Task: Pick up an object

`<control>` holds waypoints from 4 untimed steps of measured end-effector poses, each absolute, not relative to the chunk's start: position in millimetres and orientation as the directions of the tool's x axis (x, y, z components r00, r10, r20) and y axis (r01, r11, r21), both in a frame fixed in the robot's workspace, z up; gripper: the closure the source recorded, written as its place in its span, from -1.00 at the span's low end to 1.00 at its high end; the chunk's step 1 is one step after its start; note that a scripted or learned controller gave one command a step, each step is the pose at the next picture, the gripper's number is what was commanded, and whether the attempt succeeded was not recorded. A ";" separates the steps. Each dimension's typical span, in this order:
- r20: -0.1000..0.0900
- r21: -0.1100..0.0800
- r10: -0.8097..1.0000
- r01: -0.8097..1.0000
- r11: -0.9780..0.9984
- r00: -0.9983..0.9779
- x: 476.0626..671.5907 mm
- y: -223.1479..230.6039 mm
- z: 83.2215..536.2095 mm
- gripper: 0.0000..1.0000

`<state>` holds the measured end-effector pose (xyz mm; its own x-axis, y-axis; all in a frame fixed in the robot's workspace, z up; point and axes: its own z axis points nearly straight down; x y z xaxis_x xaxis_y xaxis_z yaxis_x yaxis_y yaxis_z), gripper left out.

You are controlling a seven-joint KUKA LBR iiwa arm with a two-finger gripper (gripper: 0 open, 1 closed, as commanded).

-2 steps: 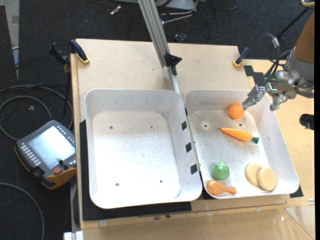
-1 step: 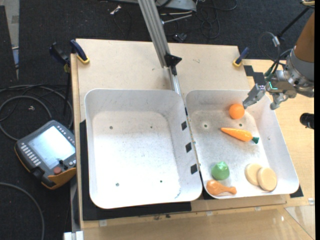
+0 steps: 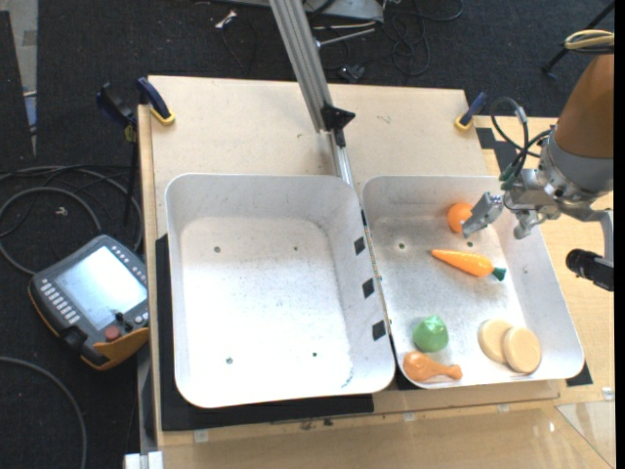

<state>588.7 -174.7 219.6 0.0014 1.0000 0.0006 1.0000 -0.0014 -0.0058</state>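
Note:
The right bin holds several toy foods: an orange ball, a carrot with a green tip, a green round piece, an orange drumstick-shaped piece and two tan round slices. My gripper hangs over the bin's upper right part, open, its two fingers spread apart with nothing between them. The left finger is right beside the orange ball and just above the carrot. The left bin has nothing in it.
A metal pole slants down to the divider between the bins. A teach pendant lies on the floor at left. Yellow clamps hold the bench's far corners. Cables trail across the floor behind.

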 end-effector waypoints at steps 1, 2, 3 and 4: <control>0.001 -0.005 1.000 1.000 0.000 0.000 589.1 -169.3 175.0 -1.00; 0.001 -0.005 1.000 1.000 -0.001 0.001 580.8 -163.5 126.6 -1.00; 0.000 0.000 1.000 1.000 -0.001 0.001 582.1 -164.2 139.5 1.00; -0.001 0.004 1.000 1.000 0.000 0.000 577.9 -164.1 183.4 1.00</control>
